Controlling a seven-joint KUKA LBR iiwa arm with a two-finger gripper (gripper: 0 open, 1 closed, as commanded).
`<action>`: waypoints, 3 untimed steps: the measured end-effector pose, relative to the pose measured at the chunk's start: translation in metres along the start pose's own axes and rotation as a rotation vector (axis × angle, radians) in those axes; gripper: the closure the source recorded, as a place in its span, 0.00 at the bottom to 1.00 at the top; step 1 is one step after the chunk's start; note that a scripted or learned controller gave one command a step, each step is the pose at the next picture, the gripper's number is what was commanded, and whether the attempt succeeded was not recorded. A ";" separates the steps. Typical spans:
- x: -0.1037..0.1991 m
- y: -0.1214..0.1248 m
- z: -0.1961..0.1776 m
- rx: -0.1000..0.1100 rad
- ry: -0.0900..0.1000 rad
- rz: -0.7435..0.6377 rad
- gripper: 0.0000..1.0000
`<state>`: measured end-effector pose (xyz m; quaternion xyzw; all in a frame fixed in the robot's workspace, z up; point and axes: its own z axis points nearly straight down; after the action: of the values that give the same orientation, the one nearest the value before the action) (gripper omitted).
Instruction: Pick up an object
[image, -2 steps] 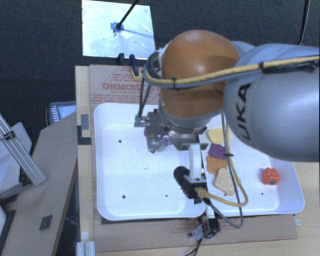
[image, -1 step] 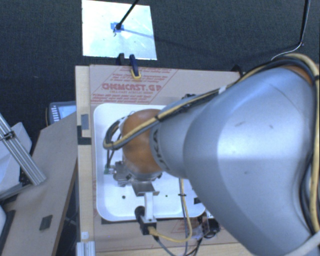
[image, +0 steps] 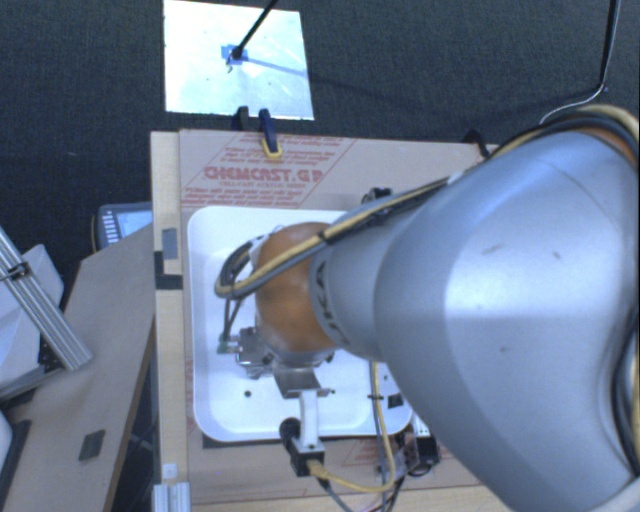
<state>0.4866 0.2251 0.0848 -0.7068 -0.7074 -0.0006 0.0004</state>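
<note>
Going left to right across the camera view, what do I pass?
Slanted metal rail → dark device with a screen → white bin → orange band on the arm's wrist → big grey arm body.

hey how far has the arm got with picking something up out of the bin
Done: the arm has reached over the left white bin, its orange band low above it. In hand: nothing I can see held; the arm's bulk hides the tool. Left: grasping and lifting an object.
</note>
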 end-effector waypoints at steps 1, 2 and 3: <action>0.000 0.001 -0.010 0.000 0.001 0.002 1.00; -0.093 0.002 -0.151 -0.011 -0.001 0.009 1.00; -0.144 0.000 -0.097 0.002 -0.003 0.005 1.00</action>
<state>0.4868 0.0807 0.1821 -0.7087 -0.7055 0.0010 0.0001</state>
